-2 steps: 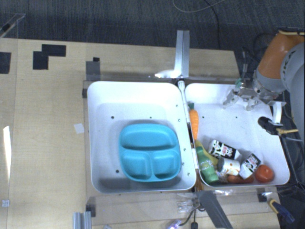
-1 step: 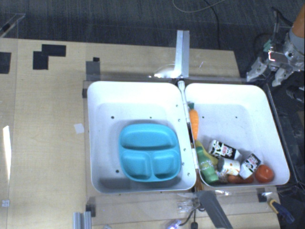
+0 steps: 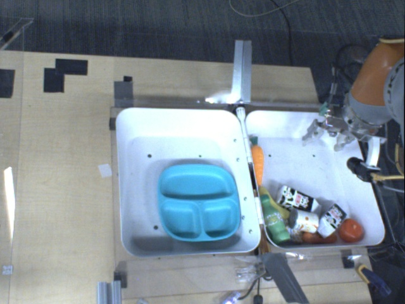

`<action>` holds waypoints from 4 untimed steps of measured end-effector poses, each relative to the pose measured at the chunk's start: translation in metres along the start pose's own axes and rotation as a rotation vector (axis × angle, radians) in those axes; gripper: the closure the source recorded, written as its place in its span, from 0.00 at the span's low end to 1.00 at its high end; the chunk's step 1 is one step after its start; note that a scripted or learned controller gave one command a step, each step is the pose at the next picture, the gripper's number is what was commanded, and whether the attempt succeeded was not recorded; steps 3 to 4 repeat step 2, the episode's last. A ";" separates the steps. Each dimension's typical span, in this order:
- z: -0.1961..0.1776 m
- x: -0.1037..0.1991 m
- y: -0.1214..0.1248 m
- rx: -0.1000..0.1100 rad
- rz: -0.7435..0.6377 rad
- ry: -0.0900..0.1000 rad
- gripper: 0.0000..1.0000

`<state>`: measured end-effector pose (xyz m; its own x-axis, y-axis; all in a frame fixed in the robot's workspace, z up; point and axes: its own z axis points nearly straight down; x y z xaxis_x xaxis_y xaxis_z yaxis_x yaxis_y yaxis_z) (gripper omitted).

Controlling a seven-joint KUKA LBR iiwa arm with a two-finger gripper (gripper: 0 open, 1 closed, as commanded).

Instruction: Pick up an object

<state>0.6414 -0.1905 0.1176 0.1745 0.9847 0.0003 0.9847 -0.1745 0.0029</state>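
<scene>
The two-fingered metal hand (image 3: 328, 133) hangs above the far right corner of the right shallow white bin (image 3: 297, 170), fingers spread apart and gripping nothing. Well apart from it, along the bin's left and near edges, lie an orange carrot (image 3: 257, 161), a green bottle (image 3: 273, 218), black-and-white cartons (image 3: 297, 199) and a red tomato (image 3: 350, 230). The left white bin (image 3: 136, 170) holds a blue divided plastic tray (image 3: 199, 201).

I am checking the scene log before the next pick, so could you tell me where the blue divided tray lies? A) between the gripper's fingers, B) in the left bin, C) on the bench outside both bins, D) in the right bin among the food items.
B: the blue divided tray lies flat on the floor of the left bin, while the carrot and the tomato sit in the right bin.
</scene>
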 end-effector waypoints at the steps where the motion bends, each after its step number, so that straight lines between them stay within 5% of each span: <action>1: -0.045 0.062 -0.012 -0.004 -0.180 0.000 0.00; 2: -0.057 -0.010 0.028 -0.005 -0.020 -0.001 0.00; 4: -0.057 -0.010 0.028 -0.005 -0.020 -0.001 0.00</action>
